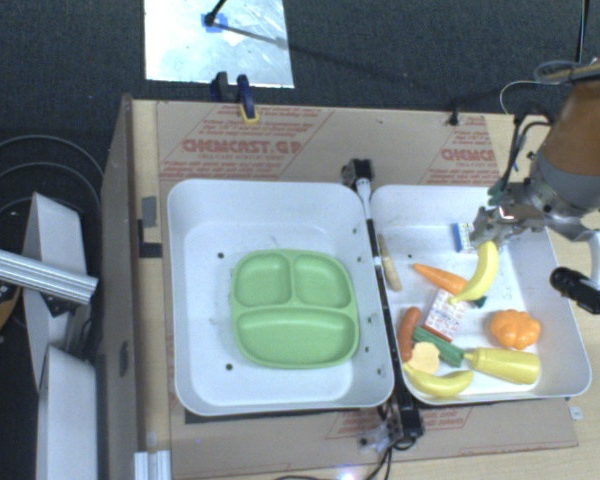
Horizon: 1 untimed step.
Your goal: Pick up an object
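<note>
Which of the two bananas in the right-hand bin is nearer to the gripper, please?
The upper banana, curving just below the gripper, is nearer. The other banana lies against the bin's front wall, beside the yellow corn cob.

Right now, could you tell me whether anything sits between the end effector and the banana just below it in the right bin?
Nothing visible does. The end effector sits right at the upper tip of the banana, with bare bin floor around that end. The carrot lies at the banana's lower end, away from the approach.
</note>
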{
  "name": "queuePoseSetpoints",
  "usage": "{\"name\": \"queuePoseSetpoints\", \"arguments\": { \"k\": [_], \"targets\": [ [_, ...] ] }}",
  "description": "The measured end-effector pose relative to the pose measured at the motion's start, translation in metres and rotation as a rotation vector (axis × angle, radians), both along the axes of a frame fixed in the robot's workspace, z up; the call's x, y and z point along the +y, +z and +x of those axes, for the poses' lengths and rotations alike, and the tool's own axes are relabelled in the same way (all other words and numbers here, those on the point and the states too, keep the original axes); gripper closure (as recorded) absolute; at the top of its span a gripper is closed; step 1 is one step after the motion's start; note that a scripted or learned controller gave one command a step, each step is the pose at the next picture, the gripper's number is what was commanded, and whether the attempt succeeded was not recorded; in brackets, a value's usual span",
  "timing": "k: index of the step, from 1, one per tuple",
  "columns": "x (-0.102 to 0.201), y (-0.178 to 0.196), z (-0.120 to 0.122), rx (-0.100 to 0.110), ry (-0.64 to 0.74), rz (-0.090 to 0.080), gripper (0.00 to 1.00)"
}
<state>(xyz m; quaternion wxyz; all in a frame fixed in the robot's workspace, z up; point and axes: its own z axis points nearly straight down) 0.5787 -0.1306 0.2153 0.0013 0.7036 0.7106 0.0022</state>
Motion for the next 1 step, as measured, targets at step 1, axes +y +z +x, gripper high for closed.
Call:
{"name": "queuePoseSetpoints", "arguments": {
  "k": [1],
  "targets": [
    [0.0562,0.0374,-0.0561,0.003,-0.001,0.002,1.00]
  ]
}}
